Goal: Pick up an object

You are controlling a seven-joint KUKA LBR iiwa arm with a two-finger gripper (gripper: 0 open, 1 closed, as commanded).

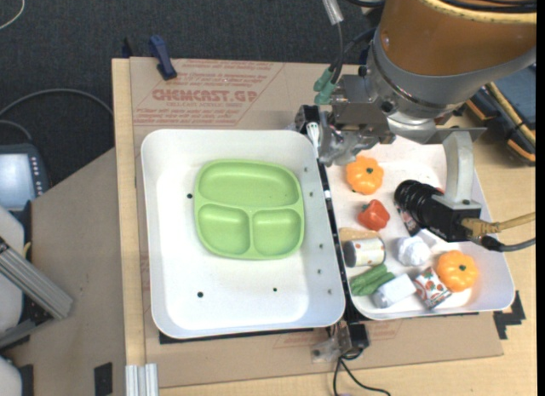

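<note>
Showing gripper (339,146) just beside toy pumpkin (364,175), jaw state untellable; probably light, stiff, slippery, best pinched across its middle.

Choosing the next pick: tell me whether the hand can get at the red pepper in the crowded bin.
Probably yes: the red pepper lies uncovered, and the hand hangs close by, just beyond the orange pumpkin.

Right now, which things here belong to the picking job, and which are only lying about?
For the job: gripper, upper orange pumpkin, red toy, small can, lower orange pumpkin.
Probably only lying about: green divided plate, blue clamp.
</note>
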